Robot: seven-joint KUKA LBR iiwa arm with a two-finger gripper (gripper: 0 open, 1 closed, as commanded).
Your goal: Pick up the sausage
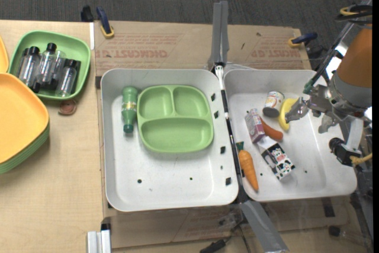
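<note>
The gripper (303, 108) hangs over the right bin (314, 178), fingers spread apart and nothing between them, tips just beside the banana (286, 112). The sausage (272, 130) lies a little to the left and nearer, flat on the bin floor, touching the pink packet (255, 125) (tight company for a clean grab). A can (273, 103) sits farther back, the carrot (249, 170) near the left wall. By my reading, nothing is lifted yet: the reach, the close and the raise all remain to do.
</note>
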